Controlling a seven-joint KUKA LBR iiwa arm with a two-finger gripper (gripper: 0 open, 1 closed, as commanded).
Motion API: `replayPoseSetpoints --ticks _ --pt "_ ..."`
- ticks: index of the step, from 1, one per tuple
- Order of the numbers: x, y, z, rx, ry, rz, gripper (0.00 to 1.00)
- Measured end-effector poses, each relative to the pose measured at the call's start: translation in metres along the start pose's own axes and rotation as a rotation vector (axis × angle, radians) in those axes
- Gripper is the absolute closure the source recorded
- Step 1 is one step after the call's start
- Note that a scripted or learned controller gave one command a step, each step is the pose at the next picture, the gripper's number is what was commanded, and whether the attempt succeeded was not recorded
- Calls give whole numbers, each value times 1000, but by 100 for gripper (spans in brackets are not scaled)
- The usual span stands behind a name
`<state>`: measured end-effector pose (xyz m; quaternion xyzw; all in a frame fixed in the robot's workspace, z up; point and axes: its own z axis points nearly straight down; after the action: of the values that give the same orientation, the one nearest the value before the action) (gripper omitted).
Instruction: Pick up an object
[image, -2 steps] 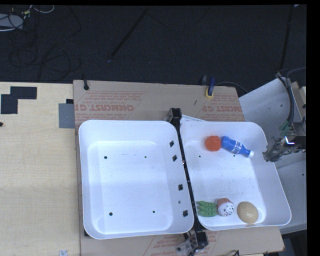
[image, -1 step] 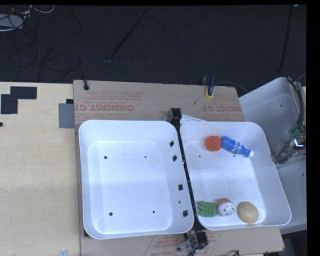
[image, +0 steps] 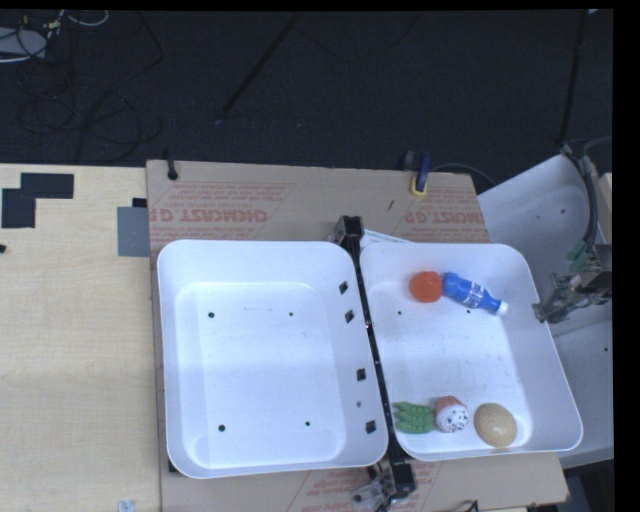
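Apparently the claw (image: 565, 300) waits outside the right bin (image: 545, 340) at its 3 o'clock rim, its opening impossible to tell, while the orange ball (image: 425, 287) and blue bottle (image: 472, 294), touching, lie toward 12 o'clock, probably easiest to reach.

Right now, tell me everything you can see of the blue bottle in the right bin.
The blue bottle is small and looks plastic, with a bright blue body and a white cap end. It lies on its side on the floor of the right bin, in the far half, slanted so the cap points toward the near right. Its blue end sits right beside the orange ball; whether they touch cannot be told.
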<state>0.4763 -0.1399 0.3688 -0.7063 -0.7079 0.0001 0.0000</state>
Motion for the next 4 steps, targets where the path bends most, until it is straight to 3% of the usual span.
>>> replayPoseSetpoints --ticks 4 --pt "-17 -1 7 3 0 3 100"
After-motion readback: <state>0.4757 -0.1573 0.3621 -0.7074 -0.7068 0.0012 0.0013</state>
